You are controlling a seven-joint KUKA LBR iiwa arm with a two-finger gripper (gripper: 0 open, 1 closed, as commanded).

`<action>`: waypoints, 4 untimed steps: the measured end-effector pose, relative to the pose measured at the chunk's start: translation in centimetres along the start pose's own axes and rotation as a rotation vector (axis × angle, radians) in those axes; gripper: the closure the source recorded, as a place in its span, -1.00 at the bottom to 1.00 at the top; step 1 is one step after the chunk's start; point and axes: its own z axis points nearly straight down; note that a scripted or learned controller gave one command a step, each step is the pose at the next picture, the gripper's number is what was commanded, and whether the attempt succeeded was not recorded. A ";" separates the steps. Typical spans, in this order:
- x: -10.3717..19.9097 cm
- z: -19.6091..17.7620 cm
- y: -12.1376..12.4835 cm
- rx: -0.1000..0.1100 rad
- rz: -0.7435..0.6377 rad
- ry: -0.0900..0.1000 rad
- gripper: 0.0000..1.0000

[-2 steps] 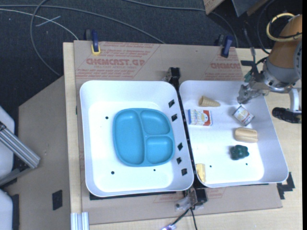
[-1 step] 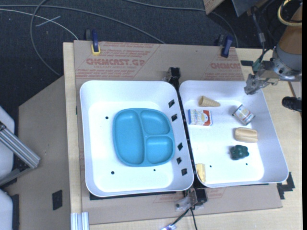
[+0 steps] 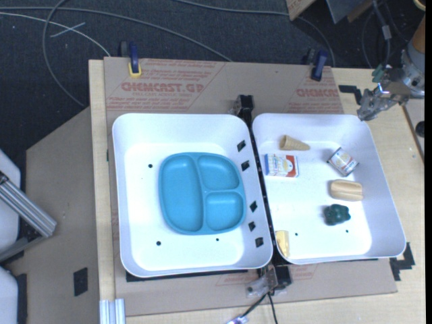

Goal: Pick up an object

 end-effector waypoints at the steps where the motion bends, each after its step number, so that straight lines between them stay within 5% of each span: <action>1: 0.0 -1.1 0.1 0.003 0.000 0.001 1.00; 4: 15.1 -1.1 -4.5 0.010 -0.004 0.005 1.00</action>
